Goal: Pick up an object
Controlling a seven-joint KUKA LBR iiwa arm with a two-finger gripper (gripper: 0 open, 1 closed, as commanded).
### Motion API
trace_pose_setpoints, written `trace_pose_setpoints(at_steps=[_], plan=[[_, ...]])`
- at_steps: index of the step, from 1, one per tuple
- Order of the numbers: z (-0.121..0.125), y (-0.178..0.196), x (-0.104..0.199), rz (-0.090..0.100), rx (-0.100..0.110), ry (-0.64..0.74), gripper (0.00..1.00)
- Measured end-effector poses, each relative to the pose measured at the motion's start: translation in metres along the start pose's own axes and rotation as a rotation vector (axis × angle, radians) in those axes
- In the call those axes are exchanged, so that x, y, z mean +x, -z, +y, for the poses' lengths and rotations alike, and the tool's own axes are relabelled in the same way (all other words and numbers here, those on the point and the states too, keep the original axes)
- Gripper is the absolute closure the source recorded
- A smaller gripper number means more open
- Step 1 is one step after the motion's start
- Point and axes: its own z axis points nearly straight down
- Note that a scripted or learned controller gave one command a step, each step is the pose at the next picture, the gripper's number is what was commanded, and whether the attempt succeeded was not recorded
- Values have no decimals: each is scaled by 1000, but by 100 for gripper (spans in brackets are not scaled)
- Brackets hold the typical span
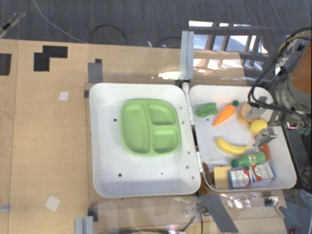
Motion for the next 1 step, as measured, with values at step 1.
trace_pose_setpoints(at_steps=[1], plan=[[32,-154,-2,-3,-1,286,0]])
